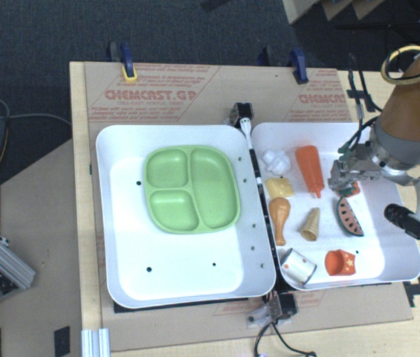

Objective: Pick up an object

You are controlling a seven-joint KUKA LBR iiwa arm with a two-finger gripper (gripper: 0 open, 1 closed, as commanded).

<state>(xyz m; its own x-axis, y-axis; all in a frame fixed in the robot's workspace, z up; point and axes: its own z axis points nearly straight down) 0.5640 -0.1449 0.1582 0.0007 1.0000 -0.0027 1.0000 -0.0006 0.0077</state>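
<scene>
The right bin (395, 270) holds several toy foods: an orange carrot (310, 169), a white crumpled piece (275, 160), a yellow chunk (279, 188), a brown drumstick (279, 216), a tan cone (311, 223), a watermelon slice (349, 217), a red piece (340, 262) and a white cup (297, 266) on its side. My gripper (347, 178) hangs low over the bin's right half, just right of the carrot and above the watermelon slice. A small red object (354, 190) peeks out beneath it. Whether it is held is hidden by the gripper body.
The left bin (120, 274) carries a green divided plate (192, 188). The grey arm with its orange band (410, 117) enters from the right over the right bin's far edge. A black part (406, 220) juts over the bin's right rim.
</scene>
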